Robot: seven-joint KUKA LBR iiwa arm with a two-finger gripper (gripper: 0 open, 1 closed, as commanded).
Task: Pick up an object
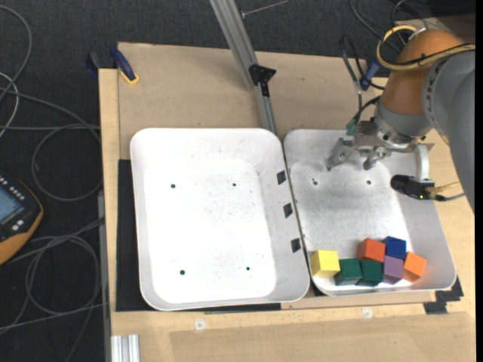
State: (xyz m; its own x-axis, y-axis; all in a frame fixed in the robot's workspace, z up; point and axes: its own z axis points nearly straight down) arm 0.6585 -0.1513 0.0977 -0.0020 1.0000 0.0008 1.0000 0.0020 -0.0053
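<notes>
The blocks (370, 262) sit bunched at the near edge of the right bin (343, 202), well apart from the pincer (352, 155), which hangs spread and empty over the bin's far end. They look small, light, stiff and smooth-sided. The yellow block (326, 262) stands slightly clear, so gripping its two free faces seems easiest.

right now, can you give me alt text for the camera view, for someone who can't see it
A grey robot arm with an orange band reaches in from the right, its gripper above the far end of the right bin. Coloured blocks cluster at that bin's near edge: yellow, green, orange, blue, purple. The left bin sits beside it on the wooden bench.
</notes>
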